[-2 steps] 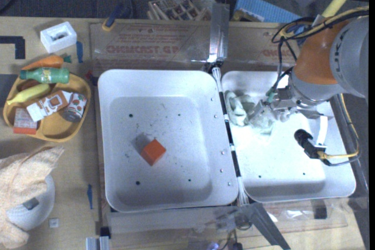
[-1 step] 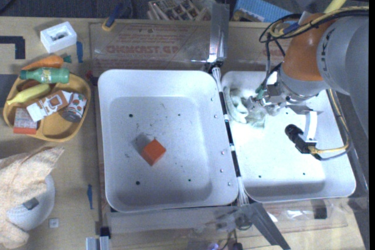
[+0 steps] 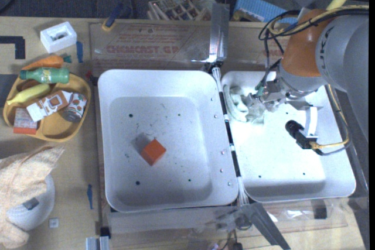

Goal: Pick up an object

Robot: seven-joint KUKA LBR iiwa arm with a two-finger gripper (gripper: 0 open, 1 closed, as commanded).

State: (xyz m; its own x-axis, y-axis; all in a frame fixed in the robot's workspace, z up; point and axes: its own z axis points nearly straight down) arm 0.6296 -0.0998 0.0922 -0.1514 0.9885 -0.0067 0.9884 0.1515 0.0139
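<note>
An orange cube lies on the floor of the left bin, a little left of its middle. My gripper is low in the right bin, near that bin's far left corner. Beside it, against the left wall, lies a pale whitish-green object; its shape is blurred. I cannot tell whether the gripper touches that object. The grey arm with its orange band comes in from the upper right.
A black part on a yellow cable hangs over the right bin's middle. A yellow bowl of toy food stands left of the bins, with a white box behind it. Cloth lies at the lower left.
</note>
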